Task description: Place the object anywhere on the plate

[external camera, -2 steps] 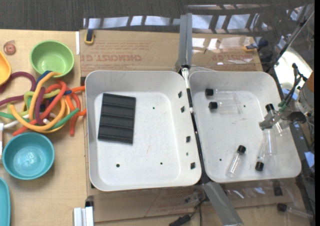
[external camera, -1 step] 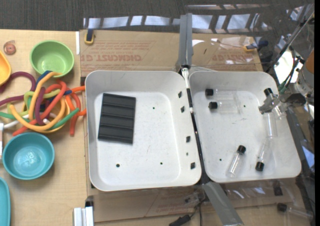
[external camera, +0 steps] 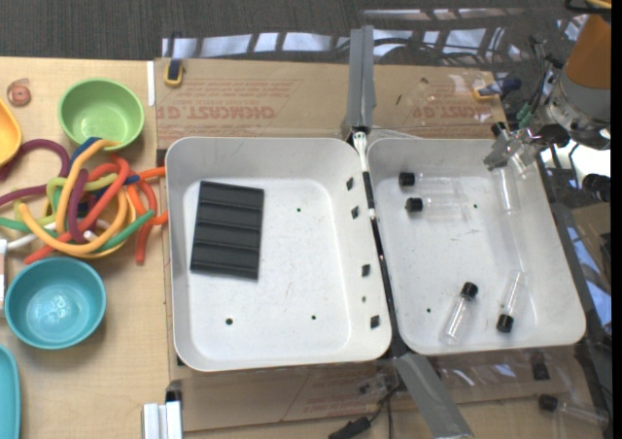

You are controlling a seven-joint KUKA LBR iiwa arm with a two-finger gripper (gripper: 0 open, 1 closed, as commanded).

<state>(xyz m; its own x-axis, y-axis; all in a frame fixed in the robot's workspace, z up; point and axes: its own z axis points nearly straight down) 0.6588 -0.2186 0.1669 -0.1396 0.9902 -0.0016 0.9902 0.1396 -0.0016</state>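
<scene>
Risks first. The claw [external camera: 512,148] sits far right of the black plate [external camera: 227,229], over the back edge of the right bin [external camera: 564,277]. Whether it is spread or pinched cannot be told; nothing is clearly in it. A clear tube [external camera: 507,190] lies just below it, and contact is unclear.

Likely failure, as a judgement: the vials are clear, thin and round, so one may roll or slip out under a squeeze. The carry is long, across the ridge between the bins, and a loose grip could drop the vial short of the plate. The plate is ribbed and small, so a released vial may roll off it.

Contents:
- The left bin [external camera: 292,340] holds the plate, lying flat in its left half.
- The right bin, right of the plate, holds black-capped vials: two toward the back [external camera: 432,185] [external camera: 442,208] and two toward the front [external camera: 459,311] [external camera: 508,303], plus the tube by the claw. The task's object is probably one of these; which one is not clear.
- On the tabletop left of the plate are a green bowl [external camera: 100,113], a blue bowl [external camera: 55,302] and tangled coloured cords [external camera: 89,202].
</scene>
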